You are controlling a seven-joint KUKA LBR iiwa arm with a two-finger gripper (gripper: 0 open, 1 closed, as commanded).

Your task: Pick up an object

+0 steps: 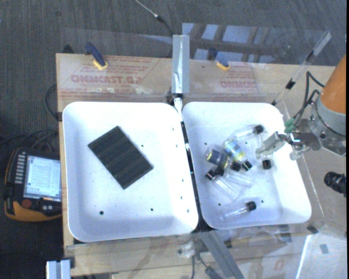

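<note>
Right bin (pixel 291 205) holds vials (pixel 232 156); left, dark pad (pixel 120 157).

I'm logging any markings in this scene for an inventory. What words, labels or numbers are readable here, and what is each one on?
"CHEMCAST" and more, in red print, mirrored and faint, on the left board behind the bins; reading uncertain.
Red print on the right board: too blurred to read.
Screen of the handheld pendant on the floor: text too small to read.
Vials in the right bin: labels unreadable.
</note>
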